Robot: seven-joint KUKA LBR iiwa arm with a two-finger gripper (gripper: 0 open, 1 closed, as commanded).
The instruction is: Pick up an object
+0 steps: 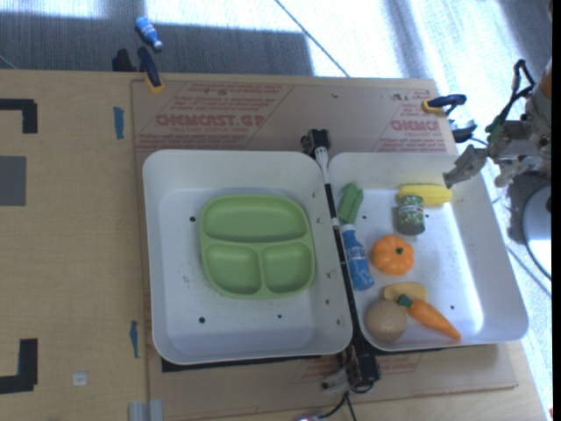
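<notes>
The pincer [465,167] hangs at the far right corner of the right bin [491,261], just over its rim, at the end of the arm [526,139]. It holds nothing, and whether it is set wide or narrow I cannot tell at this angle. Closest to it is the corn [425,193], just below and to the view's left of it, lying across the bin's far end and apart from the pincer. Just past the corn, a little nearer the camera, stands a small grey-green can [409,217], touching the corn's underside in the view. Further from the pincer toward the view's left, a green pod [351,202] lies by the wall between the bins, and below that a blue bottle [357,258] lies along the same wall. The orange pumpkin [393,254] sits below the can, mid-bin, well apart from the pincer. Furthest from it within this bin, at the near end, are a yellow piece [404,291], a carrot [429,317] pointing toward the near right corner, and a tan ball [386,320] touching the carrot's top end. Well off to the view's left of the pincer, the left bin [166,235] holds a green divided plate [257,244].
</notes>
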